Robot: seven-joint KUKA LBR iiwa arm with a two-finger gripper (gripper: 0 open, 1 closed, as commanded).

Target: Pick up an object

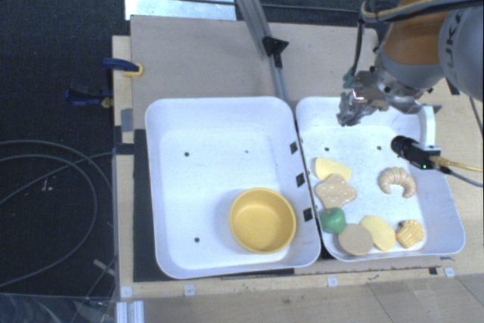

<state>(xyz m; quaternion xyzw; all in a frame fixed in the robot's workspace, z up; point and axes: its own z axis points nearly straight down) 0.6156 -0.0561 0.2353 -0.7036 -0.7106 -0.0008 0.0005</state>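
Note:
My gripper [350, 113] hangs over the back left part of the right bin [446, 197], well above its floor, with nothing seen between its fingers. In front of it the bin holds several toy foods: a pale yellow wedge [332, 168], a tan waffle-like piece [335, 191], a croissant [398, 181], a green round piece [332, 220], a beige disc [355, 240], a yellow oval [378, 232] and a small ridged yellow piece [410, 233]. The nearest one, the wedge, lies well in front of the gripper.
The left bin [174, 132] holds a yellow bowl [262, 220] near its front right corner. A slanted metal pole [253, 7] crosses the back of the bench. A black fitting [411, 150] with a cable sits over the right bin's right side.

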